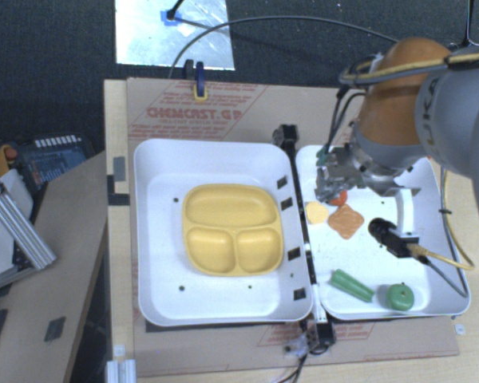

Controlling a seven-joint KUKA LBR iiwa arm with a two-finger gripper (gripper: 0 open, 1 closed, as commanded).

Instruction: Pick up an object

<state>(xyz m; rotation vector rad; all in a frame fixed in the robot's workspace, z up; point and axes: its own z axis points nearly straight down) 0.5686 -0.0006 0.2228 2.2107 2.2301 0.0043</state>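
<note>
Though looking down on the gripper (331, 183), cannot tell whether apart or together. Hangs low over the right bin (363, 254), by its far left corner. Just beneath, touching or nearly so: red piece (338, 199), partly hidden; cannot tell whether clamped. Near the bin's left edge, just beside the red piece: yellow piece (317, 212) and orange wafer (346, 222), edges nearly meeting. Along the near edge: green stick (351, 285), lying aslant, and green ball (399, 297) toward the near right corner, close but apart. Centred in the left bin (160, 214): yellow tray (231, 230) with three wells.
</note>
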